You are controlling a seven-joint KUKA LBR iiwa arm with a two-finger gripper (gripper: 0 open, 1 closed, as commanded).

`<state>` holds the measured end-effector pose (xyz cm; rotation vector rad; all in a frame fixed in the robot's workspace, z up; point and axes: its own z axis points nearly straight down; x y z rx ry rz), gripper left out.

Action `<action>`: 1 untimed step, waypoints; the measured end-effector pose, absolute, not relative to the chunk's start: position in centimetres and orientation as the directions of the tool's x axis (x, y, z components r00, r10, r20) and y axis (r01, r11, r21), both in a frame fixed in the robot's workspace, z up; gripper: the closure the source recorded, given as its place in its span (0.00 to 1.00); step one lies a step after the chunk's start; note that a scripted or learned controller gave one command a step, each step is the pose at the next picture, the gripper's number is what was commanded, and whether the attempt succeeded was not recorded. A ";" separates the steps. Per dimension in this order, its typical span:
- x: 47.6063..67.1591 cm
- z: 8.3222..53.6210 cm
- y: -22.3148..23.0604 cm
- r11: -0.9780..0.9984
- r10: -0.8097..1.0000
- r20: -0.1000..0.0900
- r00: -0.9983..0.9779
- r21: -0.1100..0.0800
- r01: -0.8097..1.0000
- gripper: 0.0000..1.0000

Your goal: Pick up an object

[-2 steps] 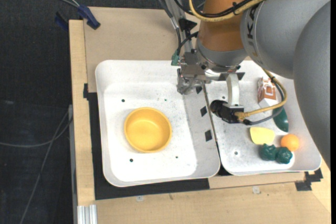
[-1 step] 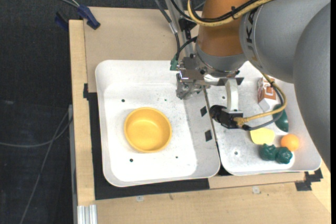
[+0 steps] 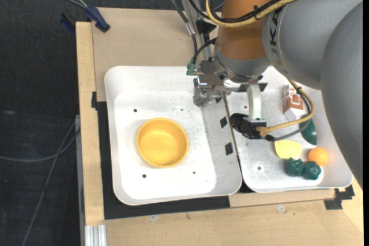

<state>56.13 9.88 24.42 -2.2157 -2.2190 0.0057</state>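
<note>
A yellow bowl (image 3: pixel 162 142) sits in the left bin (image 3: pixel 124 181). The gripper (image 3: pixel 206 94) hangs over that bin's back right corner; I cannot tell its state. The right bin (image 3: pixel 259 181) holds a yellow piece (image 3: pixel 287 150), an orange ball (image 3: pixel 317 155) and a green toy (image 3: pixel 303 169).

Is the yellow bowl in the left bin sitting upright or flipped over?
Upright. The yellow bowl shows its hollow inside and full round rim to the camera, resting on the floor of the left bin.

Grey arm (image 3: pixel 323 20), orange band (image 3: pixel 251 3), yellow and black cables, metal tool (image 3: pixel 209 89)
</note>
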 end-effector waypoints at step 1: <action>56.1 24.4 9.9 0.001 1.000 0.002 -0.001 -0.007 1.000 0.00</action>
